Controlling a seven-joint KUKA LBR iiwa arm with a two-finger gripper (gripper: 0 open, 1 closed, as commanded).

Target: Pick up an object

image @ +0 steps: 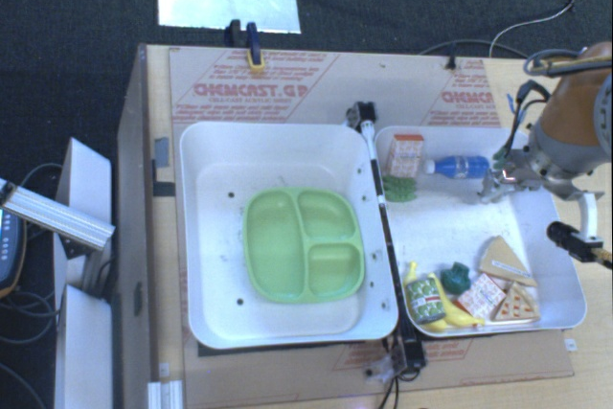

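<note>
Camera view: two white bins side by side on the desk (287,77). Left bin (206,235) holds a green divided tray (304,244), lying flat near its middle. Right bin (565,297) holds the loose objects. Far end: an orange-and-white carton (406,154) upright, a green lump (399,189) just in front of it, and a blue bottle (458,168) lying on its side, cap pointing left toward the carton. Near end: a cluster with a yellow banana (450,321) along the front wall, a green-labelled packet (425,296) touching it, a dark green piece (456,278), a tan wedge (504,259), a red-and-white packet (482,296) and a pizza-slice piece (518,304). Arm enters from the right; tool (500,183) sits low over the far right part of the right bin, just right of the bottle's base, bottle apart from it. Nothing seen between the tool's tips; released or clenched cannot be told at this resolution. Cluster lies well apart from the tool.
</note>
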